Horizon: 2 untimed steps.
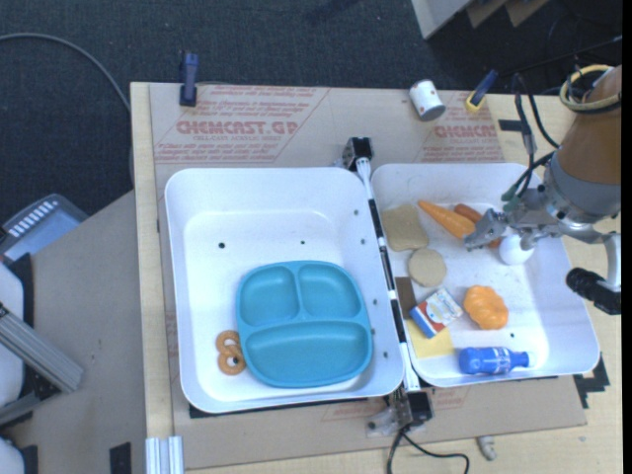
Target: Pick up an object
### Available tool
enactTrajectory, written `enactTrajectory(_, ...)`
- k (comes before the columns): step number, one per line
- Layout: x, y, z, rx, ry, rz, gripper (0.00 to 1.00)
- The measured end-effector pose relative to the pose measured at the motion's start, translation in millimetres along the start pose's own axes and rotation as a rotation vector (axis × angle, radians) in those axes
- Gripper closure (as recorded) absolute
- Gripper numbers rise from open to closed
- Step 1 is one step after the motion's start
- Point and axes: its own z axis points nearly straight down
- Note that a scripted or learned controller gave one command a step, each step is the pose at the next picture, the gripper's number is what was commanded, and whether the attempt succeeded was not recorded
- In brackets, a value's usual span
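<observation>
Nearest the viewer, a blue plastic bottle (492, 360) lies along the front wall of the right white bin (583, 336). Beyond it sits a rounded orange toy fruit (486, 306). Farther back, the gripper (491, 233) hangs low beside a tapered orange carrot (445, 218); whether its fingers are spread I cannot tell. This looks like the approach step; next it probably must settle over the carrot and close.

1. right bin (583, 349) was pretty crowded: carrot (444, 217), orange fruit (486, 306) and blue bottle (492, 360) sat close together.
2. left bin (197, 265) had open floor above the blue tray (303, 322).
3. pretzel (231, 353) touched the tray's left edge.
</observation>
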Motion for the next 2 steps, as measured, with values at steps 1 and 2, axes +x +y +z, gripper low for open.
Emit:
enactTrajectory(1, -9, -56, 79, -0.001, 0.001, -0.001, 0.00)
enactTrajectory(2, 9, -77, 79, 0.000, 0.002, -0.001, 0.00)
